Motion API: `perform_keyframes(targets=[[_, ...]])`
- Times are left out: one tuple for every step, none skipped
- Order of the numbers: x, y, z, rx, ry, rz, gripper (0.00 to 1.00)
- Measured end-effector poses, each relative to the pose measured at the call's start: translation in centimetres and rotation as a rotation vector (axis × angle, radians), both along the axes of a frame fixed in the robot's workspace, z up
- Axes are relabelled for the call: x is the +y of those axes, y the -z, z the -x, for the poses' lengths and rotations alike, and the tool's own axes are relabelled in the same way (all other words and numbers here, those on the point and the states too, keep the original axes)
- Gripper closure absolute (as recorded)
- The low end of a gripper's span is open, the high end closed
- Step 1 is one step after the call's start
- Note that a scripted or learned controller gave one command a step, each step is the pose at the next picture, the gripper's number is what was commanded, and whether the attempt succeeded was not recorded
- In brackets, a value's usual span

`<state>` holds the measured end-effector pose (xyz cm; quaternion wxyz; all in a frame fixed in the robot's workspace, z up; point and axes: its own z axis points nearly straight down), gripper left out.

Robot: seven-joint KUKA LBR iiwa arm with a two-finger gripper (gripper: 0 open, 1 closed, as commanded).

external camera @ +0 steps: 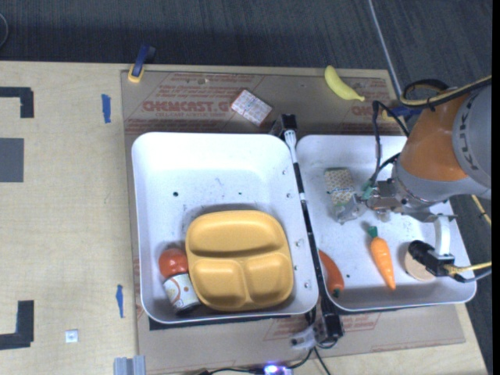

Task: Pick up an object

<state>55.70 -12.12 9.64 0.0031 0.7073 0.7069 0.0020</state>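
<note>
near edge, left bin (pixel 148 162): white cup with orange print (pixel 180 291) lies at the front left corner, touching a red-orange ball (pixel 172 262) just behind it. both sit against the left side of a yellow divided tray (pixel 238 256), which covers most of the front half of that bin; it has one wide compartment at the back and two smaller ones in front.

right bin (pixel 312 155): an orange-red item (pixel 331 273) rests against the left wall near the front. toy carrot (pixel 381 260), green tip toward the back, lies on the floor near the front, just beside a tan disc (pixel 412 270) to its right. crumpled packet (pixel 340 192), pale with a speckled top, lies mid-bin.

gripper (pixel 373 201) is low over the right bin, just right of the crumpled packet and behind the carrot's green tip. whether it is open or closed cannot be told, nor whether it touches the packet.

outside the bins, on the brown board (pixel 195 100): yellow banana (pixel 342 84) at the back right, small patterned card (pixel 250 106) behind the left bin.
</note>
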Motion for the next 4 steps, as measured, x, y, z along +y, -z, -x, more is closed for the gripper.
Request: perform_keyframes(targets=[[2.3,1.0,3.6,0.004,0.000,-0.002,0.00],[2.3,0.0,3.4,0.000,0.001,-0.001,1.00],[2.3,0.0,3.5,0.000,0.000,-0.001,0.00],[2.3,-1.0,3.4,-0.003,0.001,0.000,1.00]])
